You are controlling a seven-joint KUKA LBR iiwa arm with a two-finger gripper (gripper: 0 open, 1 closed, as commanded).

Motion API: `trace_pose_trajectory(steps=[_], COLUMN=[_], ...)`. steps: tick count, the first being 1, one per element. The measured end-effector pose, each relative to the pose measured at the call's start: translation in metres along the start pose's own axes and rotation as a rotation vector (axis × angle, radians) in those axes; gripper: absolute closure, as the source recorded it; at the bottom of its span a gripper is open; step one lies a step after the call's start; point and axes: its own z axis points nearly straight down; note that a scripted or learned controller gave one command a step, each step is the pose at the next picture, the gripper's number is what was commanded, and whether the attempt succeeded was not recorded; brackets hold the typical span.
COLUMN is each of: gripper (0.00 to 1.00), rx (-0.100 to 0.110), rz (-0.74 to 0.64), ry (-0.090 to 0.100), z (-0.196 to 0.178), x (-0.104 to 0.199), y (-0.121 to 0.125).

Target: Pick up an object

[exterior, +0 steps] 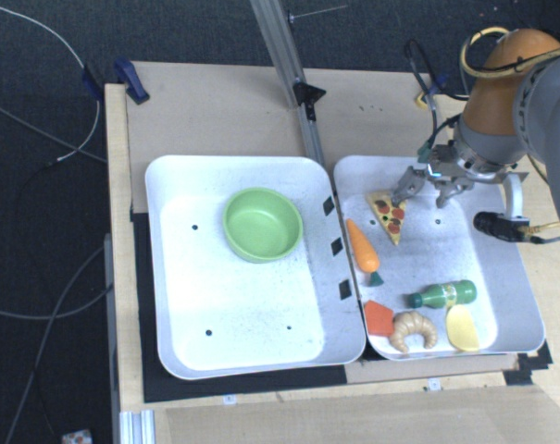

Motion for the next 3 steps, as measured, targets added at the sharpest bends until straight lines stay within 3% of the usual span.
trace_pose_trajectory(steps=[1, 2, 3], gripper=[0.00, 1.00, 1.00], rx=[-0.003, -0.006, -0.021], rz=[-0.001, -0.001, -0.003], ry=[0.000, 0.000, -0.005], z=[0.018, 0.005, -0.042], x=[0.001, 0.001, 0.004], y=[0.000, 0.001, 0.007])
